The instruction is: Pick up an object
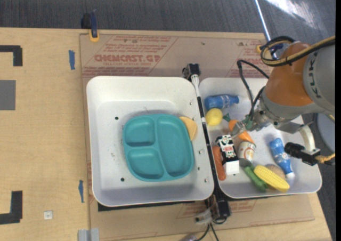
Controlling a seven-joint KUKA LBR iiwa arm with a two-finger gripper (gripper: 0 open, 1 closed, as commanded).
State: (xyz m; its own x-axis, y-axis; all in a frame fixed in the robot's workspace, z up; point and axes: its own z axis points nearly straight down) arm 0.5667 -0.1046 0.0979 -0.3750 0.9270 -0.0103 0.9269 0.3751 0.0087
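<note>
Reaching from the right, the arm (295, 82) hangs over the right bin (314, 181). Gripper (246, 126) low among the toys, beside an orange bottle (245, 147). Cannot tell whether the fingers are spread or pressed together. Yellow ball (213, 117) and blue bottle (221, 101) near the bin's top left. Corn (272, 177) at the bottom, with a green thing (255, 177) touching it. Another blue bottle (281, 157) on the right. Teal tray (157, 147) in the left bin (101, 128) on the bench (42, 144).

arm (290, 82) over right bin (314, 181) (toys inside) | left bin (101, 128): teal tray (157, 147)
</note>
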